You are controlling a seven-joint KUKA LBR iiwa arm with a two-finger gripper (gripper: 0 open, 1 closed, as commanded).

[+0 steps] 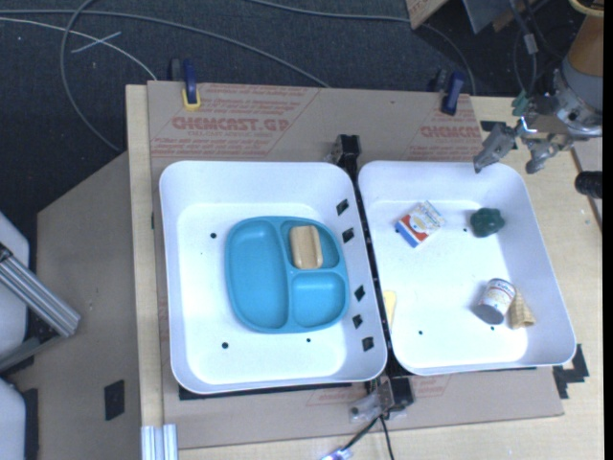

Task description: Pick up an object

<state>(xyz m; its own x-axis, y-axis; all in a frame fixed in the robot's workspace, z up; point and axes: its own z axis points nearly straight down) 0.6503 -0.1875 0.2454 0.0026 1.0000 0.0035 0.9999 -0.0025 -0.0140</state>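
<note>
**benchwatcher:** Quick rundown, everything placed relative to the right bin (450, 353). Biggest thing is the left bin (192, 343), touching it on the left side, and that one has a blue divided plate (259, 286) in it with a tan block (306, 246) sitting in the plate's upper right compartment. Inside the right bin itself: a small can (494, 301) lying on its side near the lower right corner, with a little tan cone (522, 310) right up against it. A dark green lump (487, 221) sits near the upper right, and a small red, white and blue packet (419, 224) is up top toward the left wall. The gripper (512, 152) hangs over the bin's upper right corner, fingers spread apart, nothing between them.

**gripnerd:** So it hasn't grabbed anything yet?

**benchwatcher:** Nope. Looks to me like the approach stage, nothing lifted. Closest candidate is the green lump, just below and a bit left of the gripper.

**gripnerd:** What does it need to do next?

**benchwatcher:** My guess: move inward from the corner, line up over the lump, drop down with the fingers on either side, then squeeze. The lump looks rounded, so an off-center squeeze could let it pop out. The bin wall is close too.
</note>
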